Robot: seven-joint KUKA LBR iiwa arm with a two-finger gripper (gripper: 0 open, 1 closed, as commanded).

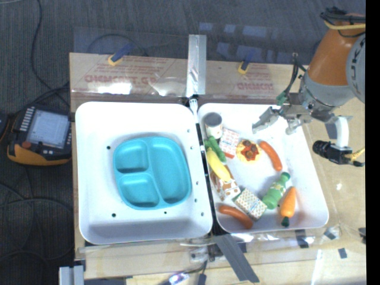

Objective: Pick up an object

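Wooden bench (142, 76) on dark carpet (178, 10), two white bins (95, 123), pincer (278, 119) spread apart, holding nothing.

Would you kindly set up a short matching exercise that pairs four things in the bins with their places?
Things:
1. teal divided tray
2. toy carrot
3. small grey can
4. green bottle

Places:
A. right bin, far left corner
B. left bin, middle
C. right bin, near right corner
D. right bin, just left of the carrot

Pairs: 1-B, 2-C, 3-A, 4-D
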